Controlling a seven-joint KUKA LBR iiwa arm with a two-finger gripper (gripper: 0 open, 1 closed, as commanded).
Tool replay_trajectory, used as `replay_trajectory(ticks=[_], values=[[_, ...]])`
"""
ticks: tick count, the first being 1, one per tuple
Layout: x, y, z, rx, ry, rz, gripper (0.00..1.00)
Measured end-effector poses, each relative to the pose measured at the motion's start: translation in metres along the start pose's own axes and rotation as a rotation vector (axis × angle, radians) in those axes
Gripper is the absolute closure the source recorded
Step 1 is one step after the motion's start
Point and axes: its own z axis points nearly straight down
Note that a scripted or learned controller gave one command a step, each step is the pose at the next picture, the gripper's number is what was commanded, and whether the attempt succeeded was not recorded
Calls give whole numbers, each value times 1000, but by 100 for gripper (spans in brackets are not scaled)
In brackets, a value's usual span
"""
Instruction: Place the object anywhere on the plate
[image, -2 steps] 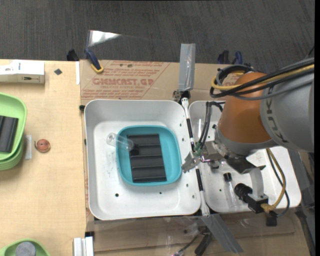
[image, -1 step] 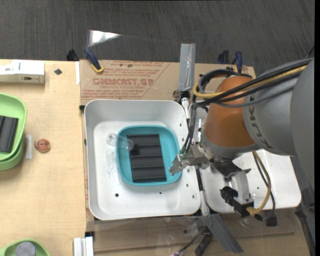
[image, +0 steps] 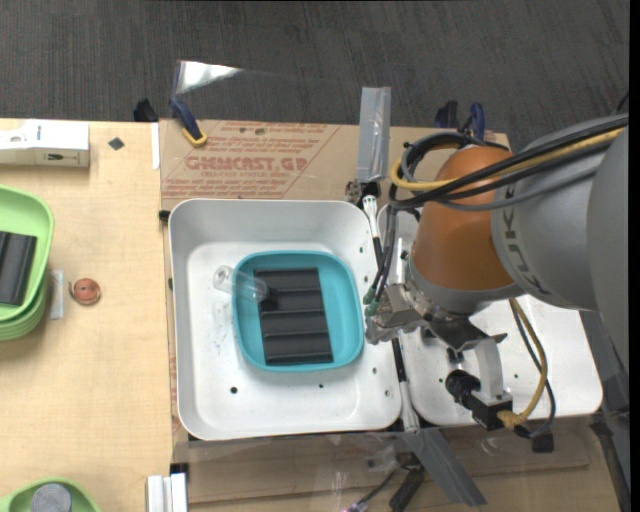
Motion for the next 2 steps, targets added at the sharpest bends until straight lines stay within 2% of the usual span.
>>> replay_trajectory(ticks=[1, 2], values=[[0, 0, 0, 0, 0, 1, 0], [-2, 0, -8, 2, -2, 1, 100]])
